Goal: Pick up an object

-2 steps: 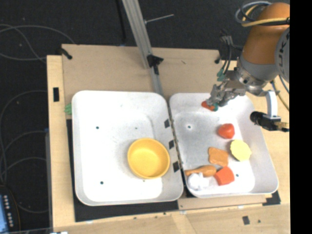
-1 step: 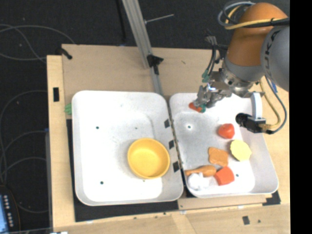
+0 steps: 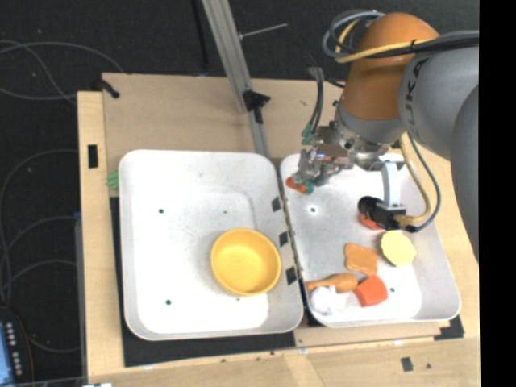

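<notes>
My gripper (image 3: pixel 310 170) hangs low over the far left corner of the right bin (image 3: pixel 435 293). A small red and green thing (image 3: pixel 297 186) shows right at its tip, by the bin's left wall; whether it is gripped or just lying there is unclear. Further objects lie along the near side of this bin: a pale yellow round piece (image 3: pixel 397 248), an orange chunk (image 3: pixel 361 258), a red block (image 3: pixel 372 291), an orange carrot-like piece (image 3: pixel 334 281) and a white lump (image 3: pixel 326 300). A small red item (image 3: pixel 368 220) lies mid-right, partly hidden.
A yellow bowl (image 3: pixel 245 261) sits in the left bin (image 3: pixel 161 192), near its right wall. A slanted metal pole (image 3: pixel 234 63) rises behind the bins. The arm's orange band and grey body cover the right bin's far right corner.
</notes>
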`<move>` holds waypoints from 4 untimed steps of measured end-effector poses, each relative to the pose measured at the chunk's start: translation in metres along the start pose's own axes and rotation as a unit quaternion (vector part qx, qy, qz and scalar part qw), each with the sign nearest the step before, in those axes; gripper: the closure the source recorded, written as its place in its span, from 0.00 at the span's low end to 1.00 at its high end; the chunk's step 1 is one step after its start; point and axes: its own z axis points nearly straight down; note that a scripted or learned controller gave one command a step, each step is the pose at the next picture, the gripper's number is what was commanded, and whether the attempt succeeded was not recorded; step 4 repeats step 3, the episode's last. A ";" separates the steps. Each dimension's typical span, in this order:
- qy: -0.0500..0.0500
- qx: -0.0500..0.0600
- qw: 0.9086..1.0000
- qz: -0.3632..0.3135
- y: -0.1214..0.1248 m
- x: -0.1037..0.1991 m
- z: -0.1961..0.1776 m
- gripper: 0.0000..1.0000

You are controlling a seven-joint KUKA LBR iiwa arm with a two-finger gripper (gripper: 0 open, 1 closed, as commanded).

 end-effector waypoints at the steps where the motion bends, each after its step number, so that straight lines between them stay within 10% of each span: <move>1: 0.001 0.000 1.000 -0.001 -0.015 0.058 -0.009 1.00; 2: 0.001 0.000 1.000 -0.001 -0.025 0.106 -0.013 1.00; 3: 0.000 0.000 1.000 0.002 -0.025 0.103 -0.013 0.00; 4: 0.000 0.000 1.000 0.002 -0.025 0.103 -0.013 0.00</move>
